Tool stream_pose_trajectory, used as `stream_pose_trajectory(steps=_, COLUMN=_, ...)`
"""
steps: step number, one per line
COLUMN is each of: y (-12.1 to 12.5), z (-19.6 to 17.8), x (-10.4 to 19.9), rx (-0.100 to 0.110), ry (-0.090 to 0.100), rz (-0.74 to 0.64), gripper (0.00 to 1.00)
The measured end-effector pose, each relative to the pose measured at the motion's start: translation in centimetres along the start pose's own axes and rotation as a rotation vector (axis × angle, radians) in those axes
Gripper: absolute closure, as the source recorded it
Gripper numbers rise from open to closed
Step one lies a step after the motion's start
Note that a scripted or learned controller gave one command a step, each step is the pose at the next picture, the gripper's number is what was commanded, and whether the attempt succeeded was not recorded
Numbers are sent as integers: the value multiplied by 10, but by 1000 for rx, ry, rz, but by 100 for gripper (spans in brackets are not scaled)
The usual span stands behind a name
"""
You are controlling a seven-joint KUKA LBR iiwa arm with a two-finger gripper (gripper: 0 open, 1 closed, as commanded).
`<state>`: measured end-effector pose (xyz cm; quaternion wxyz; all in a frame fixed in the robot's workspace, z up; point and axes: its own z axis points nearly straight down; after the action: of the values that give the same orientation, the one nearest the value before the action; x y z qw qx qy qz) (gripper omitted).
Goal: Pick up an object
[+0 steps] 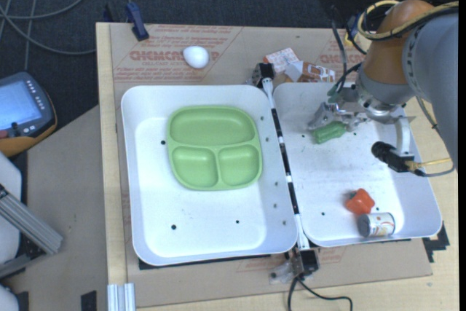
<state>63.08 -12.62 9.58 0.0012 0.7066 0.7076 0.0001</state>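
Here we are hanging our claw [331,118] low over the far part of the right bin [419,193], and we cannot tell how it is set or whether it is gripping anything; it is sitting right at the green object [328,132], probably because that piece is lying alone and reachable. Nearer in that bin an orange piece [359,201] and a small can [377,224] are lying just beside each other, while the green divided tray [215,146] is resting in the left bin [145,222].
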Motion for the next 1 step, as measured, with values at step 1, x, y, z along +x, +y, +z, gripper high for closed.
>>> stream_pose_trajectory(steps=1, y=-30, z=-90, x=77, rx=0, ry=2, rz=0, gripper=100)
